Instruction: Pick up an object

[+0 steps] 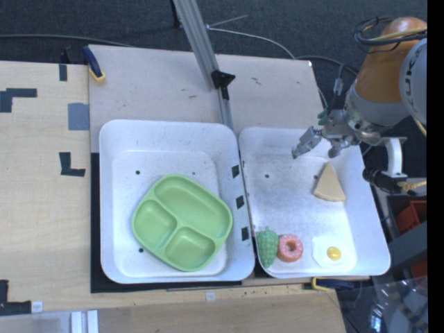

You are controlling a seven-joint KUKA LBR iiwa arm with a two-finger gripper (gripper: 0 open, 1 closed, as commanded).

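In the right bin (277, 193) lie a tan cheese wedge (329, 184), a pink-frosted donut (290, 248), a green strawberry-like toy (266, 245) and a white fried egg with a yellow yolk (331, 253). My gripper (318, 147) hangs over the bin's far right part, just above and left of the cheese wedge. Its two fingers are spread apart with nothing between them.
The left bin (114, 151) holds a green three-compartment plate (182, 222). A slanted metal pole (201, 37) rises from between the bins at the back. The wooden bench (41, 186) extends to the left, with a blue-yellow clamp (94, 64) at its far edge.
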